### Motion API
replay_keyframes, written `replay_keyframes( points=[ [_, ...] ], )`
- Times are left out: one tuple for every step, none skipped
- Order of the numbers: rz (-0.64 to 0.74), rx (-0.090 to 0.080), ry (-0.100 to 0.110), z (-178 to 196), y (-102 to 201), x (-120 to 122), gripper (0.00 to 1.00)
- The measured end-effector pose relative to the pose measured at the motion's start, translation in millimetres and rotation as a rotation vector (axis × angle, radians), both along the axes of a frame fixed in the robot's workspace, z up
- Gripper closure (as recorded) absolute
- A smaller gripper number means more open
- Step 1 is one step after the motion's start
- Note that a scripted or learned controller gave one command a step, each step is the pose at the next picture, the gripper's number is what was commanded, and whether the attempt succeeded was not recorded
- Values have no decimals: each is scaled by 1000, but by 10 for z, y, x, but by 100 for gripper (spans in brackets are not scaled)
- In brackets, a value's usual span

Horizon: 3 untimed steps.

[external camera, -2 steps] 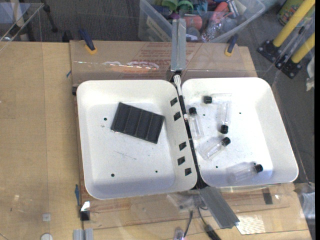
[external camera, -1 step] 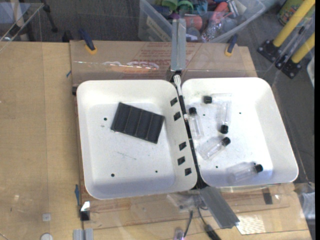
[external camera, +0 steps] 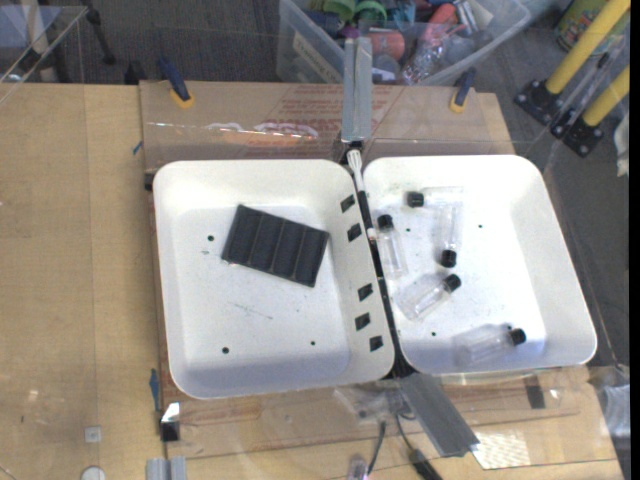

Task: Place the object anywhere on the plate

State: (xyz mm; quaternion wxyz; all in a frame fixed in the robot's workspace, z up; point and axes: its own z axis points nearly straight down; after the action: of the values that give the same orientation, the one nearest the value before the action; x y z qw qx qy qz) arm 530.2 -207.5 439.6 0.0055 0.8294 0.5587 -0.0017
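Note:
A dark grey ridged rectangular plate [external camera: 275, 245] lies flat in the left bin [external camera: 190, 358], toward its upper middle and slightly turned. Several clear plastic vials with black caps lie scattered in the right bin [external camera: 560, 308]. One vial [external camera: 389, 246] rests close to the centre divider. Another [external camera: 452, 230] stands roughly along the bin's length in the middle. A third [external camera: 425, 294] lies tilted below it. One more [external camera: 485, 343] is near the front wall, and a small one [external camera: 430, 198] is near the back. None of them touches the plate.
The raised divider [external camera: 362, 268] with black tabs separates the two bins. A clear tub [external camera: 400, 8] of colourful toys stands behind the bins. Yellow and black equipment [external camera: 585, 48] sits at the back right. Bare wooden bench [external camera: 70, 268] lies to the left.

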Motion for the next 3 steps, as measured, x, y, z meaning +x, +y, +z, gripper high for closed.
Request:
replay_keyframes(
  points=[
    [2,-3,-2,105,2,10,100],
    [3,-3,-1,104,5,11,0],
    [4,-6,-3,209,6,21,100]
  ],
)
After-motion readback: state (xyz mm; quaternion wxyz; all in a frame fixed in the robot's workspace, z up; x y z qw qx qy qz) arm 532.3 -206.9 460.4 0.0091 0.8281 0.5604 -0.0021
